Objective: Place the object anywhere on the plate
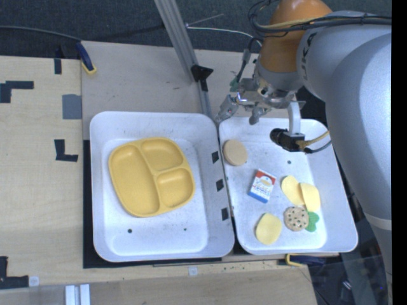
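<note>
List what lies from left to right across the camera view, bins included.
Left bin → yellow plate → tan round disc → small carton → cookie → right bin's far rim.

Bench [44,170]: a pale wooden surface, lying under everything and showing dark tape marks at nine o'clock.
Left bin [152,234]: a shallow white tray, sitting directly on the bench at seven o'clock.
Right bin [337,234]: a matching white tray, sitting at four o'clock, touching the left bin along their shared edge.
Metal post [175,27]: leaning across the bench at twelve o'clock.
</note>
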Robot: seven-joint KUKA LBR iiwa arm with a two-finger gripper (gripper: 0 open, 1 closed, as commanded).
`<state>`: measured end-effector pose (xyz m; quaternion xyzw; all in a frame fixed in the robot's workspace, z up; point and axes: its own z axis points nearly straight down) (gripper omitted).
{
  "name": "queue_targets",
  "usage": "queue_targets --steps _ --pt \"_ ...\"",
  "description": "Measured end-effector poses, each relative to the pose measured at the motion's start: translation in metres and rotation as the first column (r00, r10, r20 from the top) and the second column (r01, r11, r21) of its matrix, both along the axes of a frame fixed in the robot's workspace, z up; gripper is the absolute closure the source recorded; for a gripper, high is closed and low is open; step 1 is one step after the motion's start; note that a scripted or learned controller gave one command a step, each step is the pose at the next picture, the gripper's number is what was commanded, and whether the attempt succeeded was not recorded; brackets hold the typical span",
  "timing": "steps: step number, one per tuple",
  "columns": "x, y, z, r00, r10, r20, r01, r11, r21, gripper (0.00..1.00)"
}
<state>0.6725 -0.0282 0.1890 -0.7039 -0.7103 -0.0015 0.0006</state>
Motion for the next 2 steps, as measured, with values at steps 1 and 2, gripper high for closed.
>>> queue_targets --steps 1,2 --pt "0.001 0.072 -0.001 1.000 0.000 -0.002 0.000 1.000 0.000 0.00" --pt "-0.024 0.135 -0.050 1.000 -0.002 -0.009 0.002 1.000 -0.002 0.00"
